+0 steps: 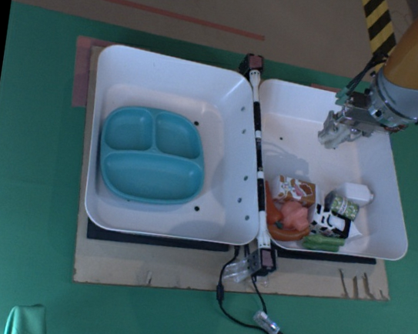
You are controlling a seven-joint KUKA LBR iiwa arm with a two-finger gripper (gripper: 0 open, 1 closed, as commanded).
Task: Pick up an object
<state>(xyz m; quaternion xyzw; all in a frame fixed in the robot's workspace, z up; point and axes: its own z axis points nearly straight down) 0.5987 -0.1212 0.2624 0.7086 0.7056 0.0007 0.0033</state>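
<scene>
My pincer (332, 138) hung over the far part of the right bin (391, 199), above bare white floor, tips pointing down toward the bench. Couldn't tell from this angle whether it was spread or closed; nothing visible in it.

Candidate objects were all clustered in the near part of the right bin, well apart from my pincer. Orange item (289, 217) sat against the bin's left wall, with a small carton (297, 188) with red-and-white print touching its far edge; print too small to read. Just right of those, a black-and-white patterned piece (331, 221) lay with a green strip (322, 244) under its near edge, long axis running left-right. A small dark can-like object (342, 206) lay beside a white block (357, 193), axis roughly left-right too; label unreadable.

Left bin (131, 65) held a teal divided plate (153, 155), three compartments, the large one nearest the camera.

Cables (250, 308) trailed off the near edge of the divider between the bins.
</scene>
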